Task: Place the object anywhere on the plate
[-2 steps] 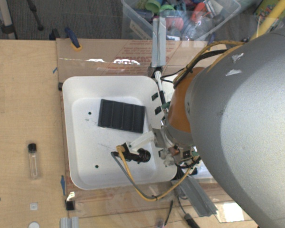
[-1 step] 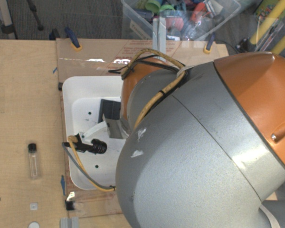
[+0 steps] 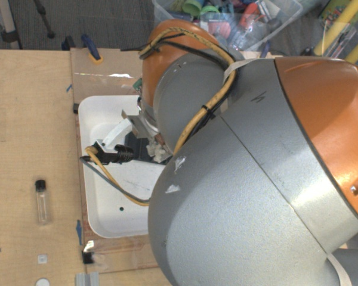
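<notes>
My grey arm with its orange band (image 3: 185, 46) reaches in from the right and covers most of the bench. Its wrist hangs low over the left white bin (image 3: 101, 213). The gripper (image 3: 155, 151) sits under the wrist, close above the bin floor near the bin's middle, and is largely hidden by the arm. The bare left and front parts of the bin floor hold only a small dark speck (image 3: 121, 208). The arm's bulk hides the rest of this bin and everything to its right.
A small glass vial with a black cap (image 3: 42, 201) lies on the wooden bench left of the bin. A blue clamp (image 3: 93, 50) sits at the back left corner. A clear tub of colourful toys (image 3: 227, 5) stands behind the bench.
</notes>
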